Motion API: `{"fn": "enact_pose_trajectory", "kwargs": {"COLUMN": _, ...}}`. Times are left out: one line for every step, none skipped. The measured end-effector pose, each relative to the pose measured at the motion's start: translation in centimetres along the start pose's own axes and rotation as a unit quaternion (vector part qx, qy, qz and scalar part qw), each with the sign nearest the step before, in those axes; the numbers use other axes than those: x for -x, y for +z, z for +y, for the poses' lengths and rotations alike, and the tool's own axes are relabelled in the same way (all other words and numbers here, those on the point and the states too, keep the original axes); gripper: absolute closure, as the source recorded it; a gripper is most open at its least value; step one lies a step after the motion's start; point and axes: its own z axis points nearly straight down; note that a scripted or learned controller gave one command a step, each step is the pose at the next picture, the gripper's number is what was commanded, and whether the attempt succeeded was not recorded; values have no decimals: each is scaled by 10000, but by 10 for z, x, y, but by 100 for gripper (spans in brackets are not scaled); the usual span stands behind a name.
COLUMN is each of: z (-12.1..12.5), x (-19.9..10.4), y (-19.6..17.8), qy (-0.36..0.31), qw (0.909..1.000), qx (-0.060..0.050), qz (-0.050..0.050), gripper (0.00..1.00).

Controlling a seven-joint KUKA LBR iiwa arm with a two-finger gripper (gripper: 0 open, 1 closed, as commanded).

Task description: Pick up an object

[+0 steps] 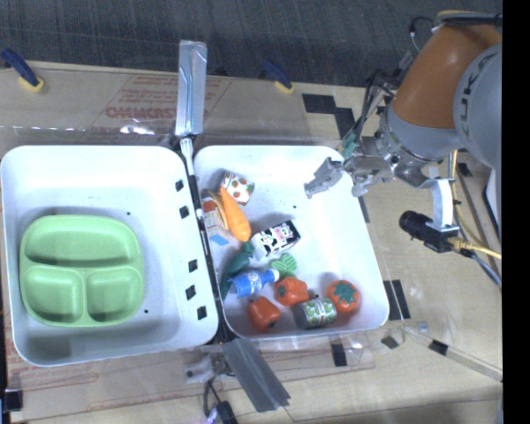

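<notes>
My gripper [321,179] hangs over the upper right part of the right bin [353,228], above bare white floor. No object shows in it. The toys lie to its lower left. An orange carrot [234,217] rests beside a small white spotted ball [237,185]. A cow-patterned carton [275,238] lies at the bin's middle. Along the near edge sit a blue bottle [248,283], a red pepper [263,314], a dark can [316,313] and a red tomato [344,296].
The left bin [35,175] holds a green divided plate [81,270]. A grey strip [191,87] stands at the divider between the bins. The arm's orange band [437,69] is at the upper right, outside the bins.
</notes>
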Motion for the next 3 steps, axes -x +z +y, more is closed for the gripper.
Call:
{"fn": "enact_pose_trajectory", "kwargs": {"z": -2, "x": -73, "y": 92, "qy": -316, "qw": 9995, "qx": -16, "qz": 2, "gripper": 0}}
{"fn": "enact_pose_trajectory", "kwargs": {"z": -9, "x": -81, "y": 162, "qy": -1070, "qw": 9942, "qx": 58, "qz": -23, "gripper": 0}}
{"fn": "enact_pose_trajectory", "kwargs": {"z": -11, "x": -82, "y": 155, "qy": -1094, "qw": 9940, "qx": 23, "qz": -13, "gripper": 100}}
